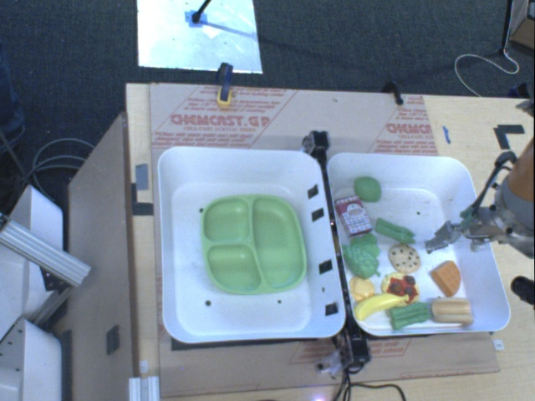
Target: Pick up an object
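Your bread roll (452, 311) is lying at the right bin's (485, 192) near edge; claw (440, 241) is hovering spread, gripping nothing

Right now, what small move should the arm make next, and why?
Probably lower the claw a little toward the orange wedge: the claw sits above the right bin holding nothing visible, and the wedge lies just below it in the view.

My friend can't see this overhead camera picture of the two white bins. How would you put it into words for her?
A robot gripper hangs over the right bin above scattered toy food: a banana, cookie, broccoli and a small red carton. The left bin holds a green divided tray.
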`<state>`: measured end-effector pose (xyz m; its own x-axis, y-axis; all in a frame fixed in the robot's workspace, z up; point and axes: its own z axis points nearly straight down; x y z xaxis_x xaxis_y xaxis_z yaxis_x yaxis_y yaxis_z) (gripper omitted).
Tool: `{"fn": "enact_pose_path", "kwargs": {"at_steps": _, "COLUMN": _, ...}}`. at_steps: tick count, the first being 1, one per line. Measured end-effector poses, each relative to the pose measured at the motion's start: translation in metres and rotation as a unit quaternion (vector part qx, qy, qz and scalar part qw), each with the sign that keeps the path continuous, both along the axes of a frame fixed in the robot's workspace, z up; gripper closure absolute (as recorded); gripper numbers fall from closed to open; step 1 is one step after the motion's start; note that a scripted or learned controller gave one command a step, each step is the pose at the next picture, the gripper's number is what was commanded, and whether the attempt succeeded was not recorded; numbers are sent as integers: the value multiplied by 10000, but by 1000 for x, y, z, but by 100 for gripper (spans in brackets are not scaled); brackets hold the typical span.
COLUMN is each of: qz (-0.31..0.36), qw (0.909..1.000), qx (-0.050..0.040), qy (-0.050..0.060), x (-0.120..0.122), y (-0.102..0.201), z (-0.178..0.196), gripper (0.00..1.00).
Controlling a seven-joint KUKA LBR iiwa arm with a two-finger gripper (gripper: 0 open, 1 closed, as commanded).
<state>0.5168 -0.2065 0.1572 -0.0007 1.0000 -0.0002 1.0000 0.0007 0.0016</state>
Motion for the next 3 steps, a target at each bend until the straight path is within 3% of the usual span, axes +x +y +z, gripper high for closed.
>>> {"fn": "enact_pose_path", "kwargs": {"at_steps": 1, "qz": 25, "qw": 10000, "qx": -7, "qy": -11, "x": 58, "y": 1, "z": -75, "gripper": 0}}
{"fn": "enact_pose_path", "kwargs": {"at_steps": 2, "qz": 26, "qw": 9999, "qx": -34, "qy": -96, "x": 52, "y": 8, "z": 200, "gripper": 0}}
{"fn": "enact_pose_path", "kwargs": {"at_steps": 3, "qz": 60, "qw": 9999, "qx": -14, "qy": -107, "x": 92, "y": 84, "z": 368, "gripper": 0}}
